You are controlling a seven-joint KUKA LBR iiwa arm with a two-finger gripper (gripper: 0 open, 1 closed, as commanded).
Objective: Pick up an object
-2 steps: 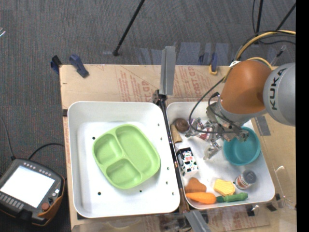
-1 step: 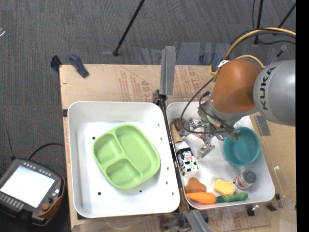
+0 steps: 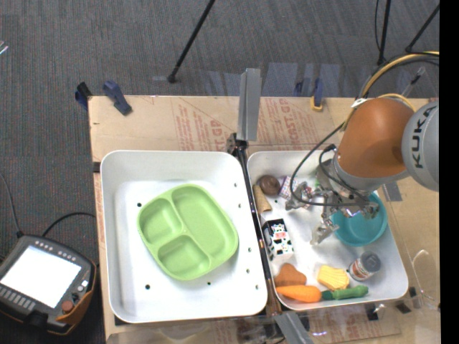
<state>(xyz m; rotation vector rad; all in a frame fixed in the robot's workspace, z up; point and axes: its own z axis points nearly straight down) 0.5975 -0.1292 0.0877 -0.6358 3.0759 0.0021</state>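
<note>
Gripper (image 3: 324,229) low over the right bin (image 3: 399,272), finger state cannot be told, just left of the teal bowl (image 3: 362,226); green divided plate (image 3: 188,230) far left of the bowl, in the left bin (image 3: 115,192); carrot (image 3: 300,293), small can (image 3: 364,266) below the bowl

The green divided plate (image 3: 188,231) looked like smooth matt plastic, and so did the white bin (image 3: 118,192) under it. Just right of that plate, the little cow-print carton (image 3: 279,239) seemed like printed card with a slight sheen. Further right, the teal bowl (image 3: 362,228) was shiny plastic. The bench top (image 3: 179,117) behind the plate was plain matt cardboard, and the arm's orange band (image 3: 371,138) looked glossy.
</note>
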